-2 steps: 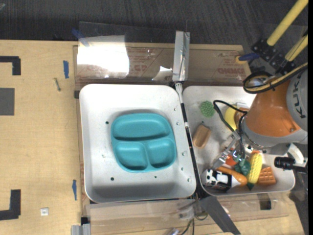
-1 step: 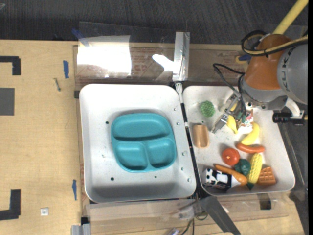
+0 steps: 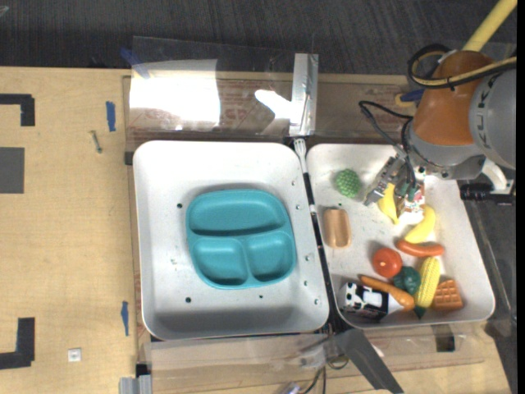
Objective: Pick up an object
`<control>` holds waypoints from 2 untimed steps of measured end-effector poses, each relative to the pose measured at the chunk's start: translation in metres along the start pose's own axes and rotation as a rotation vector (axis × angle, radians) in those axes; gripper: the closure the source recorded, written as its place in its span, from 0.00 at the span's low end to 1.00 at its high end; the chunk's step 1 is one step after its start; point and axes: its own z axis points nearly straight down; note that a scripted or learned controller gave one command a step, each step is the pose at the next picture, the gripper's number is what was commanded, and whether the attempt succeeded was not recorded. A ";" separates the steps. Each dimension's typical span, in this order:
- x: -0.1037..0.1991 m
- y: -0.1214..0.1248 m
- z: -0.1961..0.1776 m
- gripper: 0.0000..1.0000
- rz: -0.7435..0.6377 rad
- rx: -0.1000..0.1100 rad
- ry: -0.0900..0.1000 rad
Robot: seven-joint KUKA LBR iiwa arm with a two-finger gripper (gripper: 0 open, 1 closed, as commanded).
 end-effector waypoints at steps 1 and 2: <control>0.033 0.047 -0.144 1.00 -0.034 -0.005 -0.001; 0.011 0.053 -0.191 1.00 -0.065 0.000 0.004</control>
